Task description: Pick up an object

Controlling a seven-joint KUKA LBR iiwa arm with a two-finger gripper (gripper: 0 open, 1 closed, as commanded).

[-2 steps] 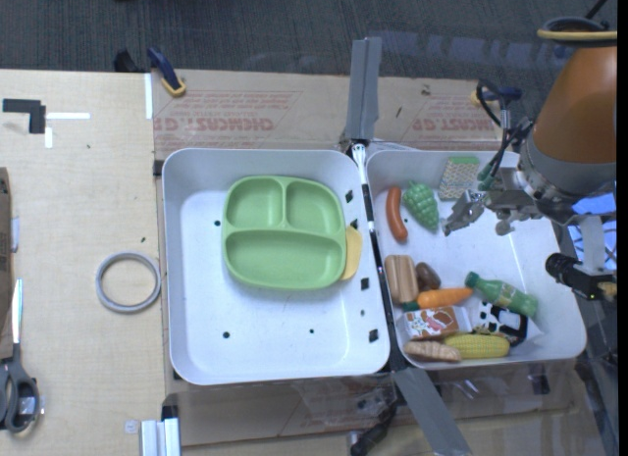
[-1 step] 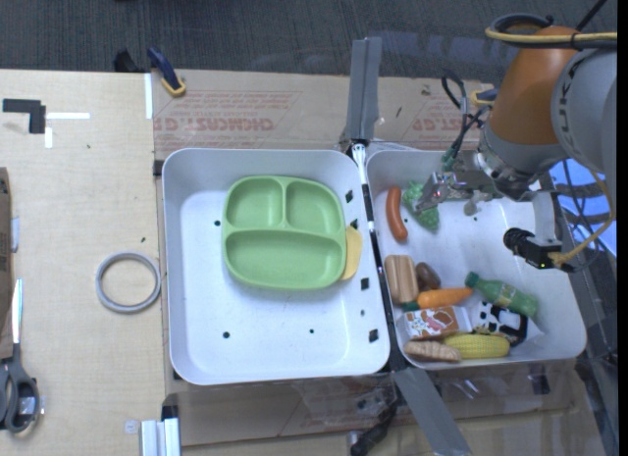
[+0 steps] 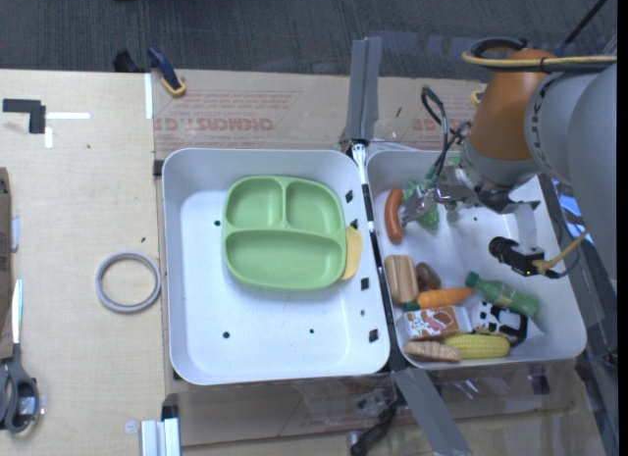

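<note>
The right bin (image 3: pixel 549 346) holds several toy foods. A red sausage (image 3: pixel 393 214) lies at its left wall, and a tan bread slice (image 3: pixel 400 278) and a brown lump (image 3: pixel 428 276) sit below it. Along the front are an orange carrot (image 3: pixel 444 298), a green bottle (image 3: pixel 502 293), a snack packet (image 3: pixel 436 323), a yellow corn cob (image 3: pixel 477 346) and a black-and-white toy (image 3: pixel 502 323). My gripper (image 3: pixel 422 205) hangs low in the bin's back left part, just right of the sausage. I see nothing clearly held in it.
The left bin (image 3: pixel 196 327) holds a green divided plate (image 3: pixel 285 231) with a yellow piece (image 3: pixel 352 253) at its right edge. A black cable clip (image 3: pixel 510 251) hangs off the arm over the right bin. On the bench to the left lie a tape ring (image 3: pixel 129 280) and scissors (image 3: pixel 20 390).
</note>
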